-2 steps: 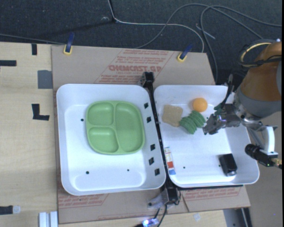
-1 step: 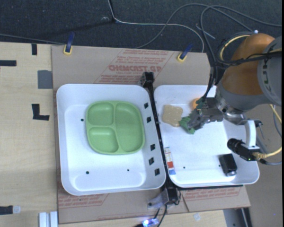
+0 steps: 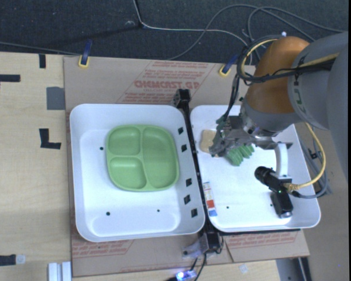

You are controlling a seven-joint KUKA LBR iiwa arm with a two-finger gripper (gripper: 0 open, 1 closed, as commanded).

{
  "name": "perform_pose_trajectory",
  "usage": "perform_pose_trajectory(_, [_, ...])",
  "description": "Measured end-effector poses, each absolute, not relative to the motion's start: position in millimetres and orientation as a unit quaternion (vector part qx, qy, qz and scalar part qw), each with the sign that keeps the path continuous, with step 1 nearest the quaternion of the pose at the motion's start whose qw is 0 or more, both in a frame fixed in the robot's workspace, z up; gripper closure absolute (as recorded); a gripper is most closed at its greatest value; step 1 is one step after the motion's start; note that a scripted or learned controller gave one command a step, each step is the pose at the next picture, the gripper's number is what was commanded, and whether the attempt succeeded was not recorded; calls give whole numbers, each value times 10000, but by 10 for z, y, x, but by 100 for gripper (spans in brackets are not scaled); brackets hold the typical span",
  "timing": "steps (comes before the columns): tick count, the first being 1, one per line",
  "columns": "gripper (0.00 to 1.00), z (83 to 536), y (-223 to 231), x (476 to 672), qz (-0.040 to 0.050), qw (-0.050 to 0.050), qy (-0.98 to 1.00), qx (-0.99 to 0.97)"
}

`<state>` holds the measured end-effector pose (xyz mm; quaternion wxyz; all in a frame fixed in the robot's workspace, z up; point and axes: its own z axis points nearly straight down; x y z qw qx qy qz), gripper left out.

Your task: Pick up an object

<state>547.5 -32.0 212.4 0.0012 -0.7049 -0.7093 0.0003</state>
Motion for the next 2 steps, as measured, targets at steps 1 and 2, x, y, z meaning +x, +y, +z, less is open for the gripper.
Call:
perform_pose_trajectory(1, [100,2037,226,5637,3,12,-7096,-7046])
perform_pose_trajectory(2, [100,2004,754,5733,2,11,-7096,-7046])
